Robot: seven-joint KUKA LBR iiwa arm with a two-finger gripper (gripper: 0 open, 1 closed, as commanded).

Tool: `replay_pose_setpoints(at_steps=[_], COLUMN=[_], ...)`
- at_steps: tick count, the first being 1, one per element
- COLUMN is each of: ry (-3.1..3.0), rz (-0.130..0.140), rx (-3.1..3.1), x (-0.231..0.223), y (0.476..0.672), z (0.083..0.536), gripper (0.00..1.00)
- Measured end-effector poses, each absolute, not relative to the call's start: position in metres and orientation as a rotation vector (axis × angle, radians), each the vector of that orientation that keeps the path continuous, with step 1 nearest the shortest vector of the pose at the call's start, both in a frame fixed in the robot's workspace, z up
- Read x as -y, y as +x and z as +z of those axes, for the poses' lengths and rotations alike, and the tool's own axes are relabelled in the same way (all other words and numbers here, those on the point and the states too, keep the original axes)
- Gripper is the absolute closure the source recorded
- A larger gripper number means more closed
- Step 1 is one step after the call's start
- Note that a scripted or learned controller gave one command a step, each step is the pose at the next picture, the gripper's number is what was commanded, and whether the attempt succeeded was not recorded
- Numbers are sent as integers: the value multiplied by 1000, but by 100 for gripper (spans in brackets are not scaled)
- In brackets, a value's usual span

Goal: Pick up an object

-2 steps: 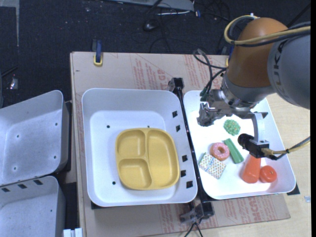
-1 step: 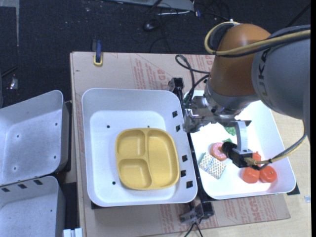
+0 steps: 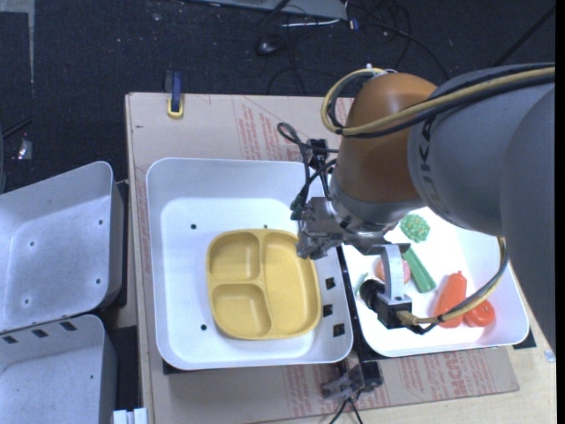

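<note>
While the hand [image 3: 311, 241], grip state unclear, hovers nearby, a yellow three-compartment plate [image 3: 262, 283] lies flat.

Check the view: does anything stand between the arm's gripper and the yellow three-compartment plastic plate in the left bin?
Nothing visible does. The gripper hangs right over the right rim of the yellow three-compartment plastic plate, which lies alone in the left white bin.

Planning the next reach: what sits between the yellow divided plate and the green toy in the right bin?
In the camera view, the gripper hangs between the yellow plate and the green toy, above the two bins' adjoining rims.
</note>
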State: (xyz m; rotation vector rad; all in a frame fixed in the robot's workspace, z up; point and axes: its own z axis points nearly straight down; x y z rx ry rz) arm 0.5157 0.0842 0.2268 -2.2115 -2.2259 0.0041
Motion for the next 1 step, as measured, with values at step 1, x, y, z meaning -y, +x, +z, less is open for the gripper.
replay_pose_setpoints(at_steps=[1], ry=[-2220], rz=[3], rx=[2221], x=[-81], y=[516], z=[228], gripper=[0])
